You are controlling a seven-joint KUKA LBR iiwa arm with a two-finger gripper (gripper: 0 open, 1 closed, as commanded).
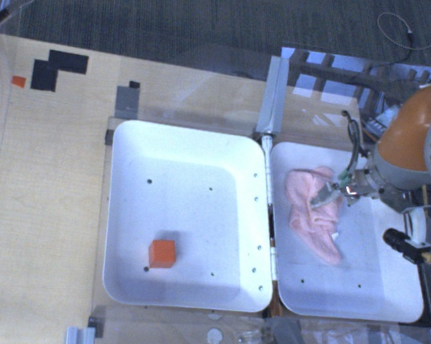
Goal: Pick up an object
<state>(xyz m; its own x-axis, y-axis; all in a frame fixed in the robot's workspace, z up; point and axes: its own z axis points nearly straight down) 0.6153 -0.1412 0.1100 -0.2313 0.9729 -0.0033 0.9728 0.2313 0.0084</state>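
A crumpled pink cloth lies in the left half of the right bin. My gripper reaches in from the right and is down on the cloth's upper right part, its fingertips touching the fabric. A small orange block sits alone in the lower left of the left bin, far from the gripper.
The arm's orange band and grey wrist hang over the right bin's upper right corner. A black fitting juts out at the bin's right side. A metal divider separates the two bins.
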